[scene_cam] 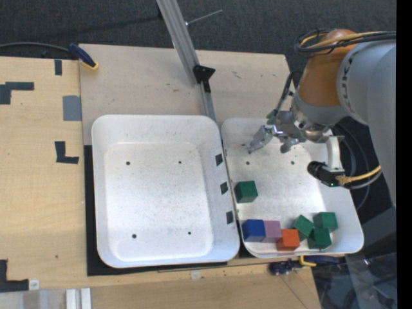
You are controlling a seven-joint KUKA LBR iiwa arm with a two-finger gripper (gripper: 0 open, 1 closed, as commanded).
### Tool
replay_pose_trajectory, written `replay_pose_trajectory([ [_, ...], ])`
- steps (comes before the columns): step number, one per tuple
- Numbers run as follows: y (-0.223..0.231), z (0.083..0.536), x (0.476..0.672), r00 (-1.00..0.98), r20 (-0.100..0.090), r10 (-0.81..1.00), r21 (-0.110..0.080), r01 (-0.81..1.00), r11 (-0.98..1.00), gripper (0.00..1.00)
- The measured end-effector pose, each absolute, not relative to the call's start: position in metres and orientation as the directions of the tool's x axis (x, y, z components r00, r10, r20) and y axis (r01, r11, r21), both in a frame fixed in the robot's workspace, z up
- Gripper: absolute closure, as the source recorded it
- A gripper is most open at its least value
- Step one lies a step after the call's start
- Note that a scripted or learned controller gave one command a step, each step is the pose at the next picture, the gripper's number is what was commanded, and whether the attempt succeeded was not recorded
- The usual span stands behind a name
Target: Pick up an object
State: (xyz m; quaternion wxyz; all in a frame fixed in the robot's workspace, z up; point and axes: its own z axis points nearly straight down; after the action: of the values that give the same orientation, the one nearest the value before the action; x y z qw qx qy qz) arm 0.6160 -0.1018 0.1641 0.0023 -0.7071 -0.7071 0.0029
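from my remote station i see the gripper (273, 140) hanging over the upper part of the right bin (257, 131), its two fingers spread apart with nothing between them. a lone green cube (246, 190) sits mid-bin, apart from the rest. along the lower edge lie a blue cube (253, 230) touching a lilac cube (272, 230), then an orange cube (289, 239) and three more green blocks (318, 229); the left bin (103, 134) lies alongside.

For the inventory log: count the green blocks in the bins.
4, all in the right bin: one alone mid-bin, three clustered at the near right corner. None seems hidden.
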Motion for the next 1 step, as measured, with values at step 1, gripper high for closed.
replay_pose_trajectory([
  [1, -0.1033, 0.1182, 0.6203, -0.001, -0.001, 1.000, -0.006, 1.000, 0.001, 0.00],
])
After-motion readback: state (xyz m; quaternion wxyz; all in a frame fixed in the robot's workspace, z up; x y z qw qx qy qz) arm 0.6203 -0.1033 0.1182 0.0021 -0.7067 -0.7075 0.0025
